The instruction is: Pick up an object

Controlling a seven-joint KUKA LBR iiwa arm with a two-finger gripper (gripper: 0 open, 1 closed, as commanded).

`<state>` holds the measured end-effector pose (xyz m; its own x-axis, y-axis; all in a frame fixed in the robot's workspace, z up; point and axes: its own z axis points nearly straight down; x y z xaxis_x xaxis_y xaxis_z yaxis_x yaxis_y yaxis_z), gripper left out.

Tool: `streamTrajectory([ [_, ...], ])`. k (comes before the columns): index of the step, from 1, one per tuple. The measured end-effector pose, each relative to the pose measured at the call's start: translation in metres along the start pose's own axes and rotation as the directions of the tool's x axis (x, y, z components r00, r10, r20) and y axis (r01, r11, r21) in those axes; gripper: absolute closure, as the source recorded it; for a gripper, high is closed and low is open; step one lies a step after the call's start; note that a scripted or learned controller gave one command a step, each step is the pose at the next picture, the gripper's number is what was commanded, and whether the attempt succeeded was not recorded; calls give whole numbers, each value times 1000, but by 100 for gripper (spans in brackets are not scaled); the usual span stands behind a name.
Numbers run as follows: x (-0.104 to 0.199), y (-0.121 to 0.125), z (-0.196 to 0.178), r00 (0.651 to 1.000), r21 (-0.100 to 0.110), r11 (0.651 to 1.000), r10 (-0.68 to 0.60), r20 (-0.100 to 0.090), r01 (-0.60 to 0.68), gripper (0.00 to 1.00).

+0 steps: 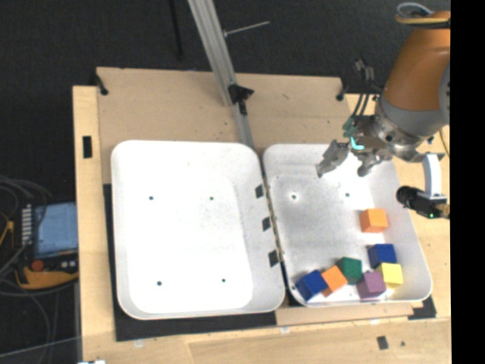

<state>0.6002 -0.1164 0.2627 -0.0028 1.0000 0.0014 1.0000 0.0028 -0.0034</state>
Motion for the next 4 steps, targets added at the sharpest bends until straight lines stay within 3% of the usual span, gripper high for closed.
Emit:
streamTrajectory([
  [1, 0, 1, -2, 1000, -5, 1000, 1, 0, -1, 0],
  [3, 10, 12, 100, 1000, 1, 1000, 1, 3, -1, 0],
  [4, -2, 11, 152, 1000, 1, 1000, 5, 4, -5, 0],
])
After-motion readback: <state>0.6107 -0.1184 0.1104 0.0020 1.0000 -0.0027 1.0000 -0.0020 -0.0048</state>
